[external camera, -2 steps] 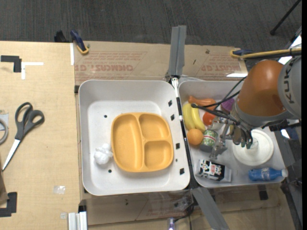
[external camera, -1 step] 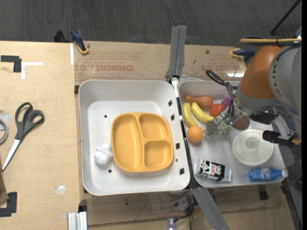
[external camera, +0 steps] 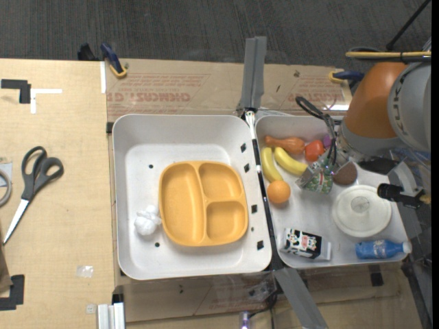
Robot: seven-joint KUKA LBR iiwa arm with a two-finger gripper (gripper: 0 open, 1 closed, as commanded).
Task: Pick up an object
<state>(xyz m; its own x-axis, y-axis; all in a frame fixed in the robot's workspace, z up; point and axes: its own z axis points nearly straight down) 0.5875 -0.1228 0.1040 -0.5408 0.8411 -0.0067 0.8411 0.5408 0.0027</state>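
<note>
Fruit is crowding the far-left part of the right bin (external camera: pixel 312 214), and the orange (external camera: pixel 278 192) is sitting there close to the wall that this bin shares with the left bin (external camera: pixel 137 156).

The arm (external camera: pixel 384 108) is reaching in from the right, and its gripper (external camera: pixel 319 177) is hanging low just right of the orange, down among the things in the bin. Whether the gripper is spread, pressed together or pinching anything cannot be told, because its tip is blending into the clutter beneath it.

Two bananas (external camera: pixel 281 163) are lying just behind the orange, the nearer one almost touching it. A carrot-like piece (external camera: pixel 285 143) is lying farther back from the orange, beyond the bananas, and a red tomato (external camera: pixel 314 149) is sitting back and to the right of the orange, just behind the gripper. A brown lump (external camera: pixel 345 174) is resting right of the orange, on the gripper's far side. A white round lid (external camera: pixel 361 210) is lying farther right of the orange and slightly nearer the camera. A black-and-white carton (external camera: pixel 303 242) is lying in front of the orange, near the bin's front wall, and a blue bottle (external camera: pixel 379 249) is lying on its side well to the right of the orange, in the front corner.

Left of the orange, across the shared wall, a yellow divided plate (external camera: pixel 203 203) is sitting in the left bin, with a white crumpled wad (external camera: pixel 145 220) touching its far edge. Scissors (external camera: pixel 31 180) are lying on the bench far to the left of the orange.
</note>
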